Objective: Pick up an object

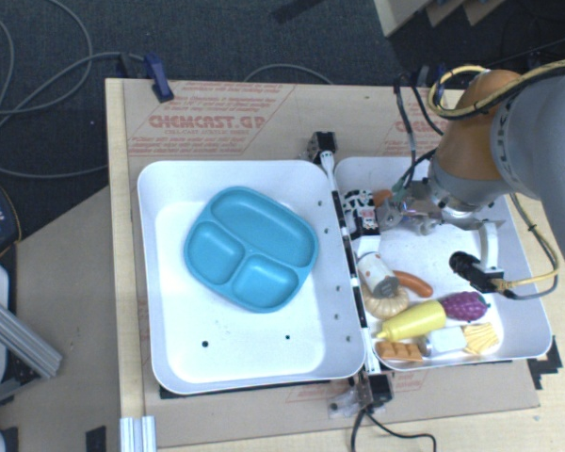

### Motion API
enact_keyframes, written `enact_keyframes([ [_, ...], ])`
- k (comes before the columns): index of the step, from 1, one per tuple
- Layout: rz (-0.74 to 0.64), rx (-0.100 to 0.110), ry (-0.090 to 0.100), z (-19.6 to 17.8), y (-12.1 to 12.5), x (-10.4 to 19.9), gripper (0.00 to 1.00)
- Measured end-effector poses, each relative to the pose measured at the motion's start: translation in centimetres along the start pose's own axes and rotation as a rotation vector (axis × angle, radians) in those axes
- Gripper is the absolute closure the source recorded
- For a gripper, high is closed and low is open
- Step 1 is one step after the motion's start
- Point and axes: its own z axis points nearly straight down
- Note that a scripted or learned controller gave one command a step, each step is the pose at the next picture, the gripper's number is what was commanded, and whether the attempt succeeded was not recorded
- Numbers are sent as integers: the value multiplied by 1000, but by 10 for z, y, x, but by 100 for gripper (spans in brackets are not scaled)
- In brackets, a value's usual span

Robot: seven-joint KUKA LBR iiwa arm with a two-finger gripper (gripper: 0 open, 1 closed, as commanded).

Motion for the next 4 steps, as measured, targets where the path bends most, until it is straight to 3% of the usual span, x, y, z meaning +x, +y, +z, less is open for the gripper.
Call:
enact_keyframes([
  [1, 4, -12, 5, -137, 30, -64, 0],
  [2, 3, 17, 18, 8, -65, -44, 0],
  [3, 1, 14, 18, 2, -118, -10, 0],
  [4, 2, 5, 15, -8, -115, -12, 100],
])
